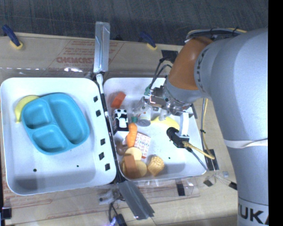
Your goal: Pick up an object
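Tool (146, 108) low in right bin (194, 162), near carrot (131, 133); spread or pressed together, cannot tell; blue tray (56, 121) in left bin (19, 173)

We see both bins white: left bin (9, 173), right bin (181, 159). In the left we get a blue plate (56, 121) over a yellow slice (22, 105). In the right we get a red-orange block (118, 99), black-and-white patched toy (121, 119), orange carrot (131, 133), white card (141, 141) with red print, tan roll (134, 166), tan ridged piece (155, 165) and yellow lump (171, 123). Arm (236, 79) is grey with an orange band (188, 69).
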Tool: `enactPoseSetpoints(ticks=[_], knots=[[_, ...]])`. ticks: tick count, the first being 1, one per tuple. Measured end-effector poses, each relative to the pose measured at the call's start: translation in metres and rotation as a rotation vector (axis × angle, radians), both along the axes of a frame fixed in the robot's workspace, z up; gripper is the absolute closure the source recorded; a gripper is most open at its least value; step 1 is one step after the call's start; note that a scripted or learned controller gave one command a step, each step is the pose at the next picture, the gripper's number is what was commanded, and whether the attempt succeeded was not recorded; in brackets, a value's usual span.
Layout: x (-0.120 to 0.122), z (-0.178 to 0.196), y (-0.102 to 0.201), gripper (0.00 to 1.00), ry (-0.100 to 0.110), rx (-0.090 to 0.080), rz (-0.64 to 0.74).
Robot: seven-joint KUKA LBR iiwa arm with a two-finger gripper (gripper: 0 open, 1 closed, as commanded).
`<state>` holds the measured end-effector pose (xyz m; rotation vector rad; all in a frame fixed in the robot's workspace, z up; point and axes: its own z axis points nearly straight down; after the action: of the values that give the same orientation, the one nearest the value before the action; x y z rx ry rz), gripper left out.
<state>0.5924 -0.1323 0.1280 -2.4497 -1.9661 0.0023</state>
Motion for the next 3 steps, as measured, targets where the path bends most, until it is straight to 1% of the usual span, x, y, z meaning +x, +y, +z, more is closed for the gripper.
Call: enactPoseSetpoints(ticks=[1,2,3], knots=[[-0.015,-0.021,0.018,0.00,-0.032,-0.018,0.220],[0.012,-0.035,0.003,0.00,-0.002,0.000,0.245],[0.011,-0.026,0.003,1.00,0.002,0.002,0.250]])
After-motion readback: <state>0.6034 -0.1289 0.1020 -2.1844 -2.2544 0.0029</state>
